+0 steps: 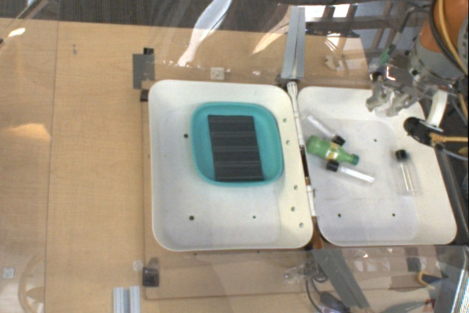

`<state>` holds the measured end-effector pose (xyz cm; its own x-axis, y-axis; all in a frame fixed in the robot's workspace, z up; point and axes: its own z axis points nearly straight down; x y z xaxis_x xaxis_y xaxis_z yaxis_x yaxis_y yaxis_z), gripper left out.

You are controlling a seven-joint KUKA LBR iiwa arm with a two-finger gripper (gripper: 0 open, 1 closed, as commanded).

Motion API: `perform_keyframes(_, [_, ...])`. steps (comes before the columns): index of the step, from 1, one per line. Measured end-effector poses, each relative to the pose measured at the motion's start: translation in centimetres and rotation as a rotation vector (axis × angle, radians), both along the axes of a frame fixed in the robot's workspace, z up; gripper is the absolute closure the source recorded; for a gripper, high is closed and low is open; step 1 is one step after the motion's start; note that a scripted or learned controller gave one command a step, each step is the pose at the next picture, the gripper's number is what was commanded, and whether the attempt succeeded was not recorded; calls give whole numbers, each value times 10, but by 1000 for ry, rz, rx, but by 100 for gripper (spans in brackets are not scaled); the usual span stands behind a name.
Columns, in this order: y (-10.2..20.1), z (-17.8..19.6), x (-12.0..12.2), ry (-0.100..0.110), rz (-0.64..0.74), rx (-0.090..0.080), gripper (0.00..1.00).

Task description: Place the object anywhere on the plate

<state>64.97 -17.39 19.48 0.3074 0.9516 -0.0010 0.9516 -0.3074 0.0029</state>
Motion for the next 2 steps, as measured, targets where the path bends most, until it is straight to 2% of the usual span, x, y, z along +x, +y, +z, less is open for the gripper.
perform_keyframes(1, [58, -52, -61, -1, 209, 1, 100])
perform_keyframes(2, [136, -9, -53, -4, 227, 1, 100])
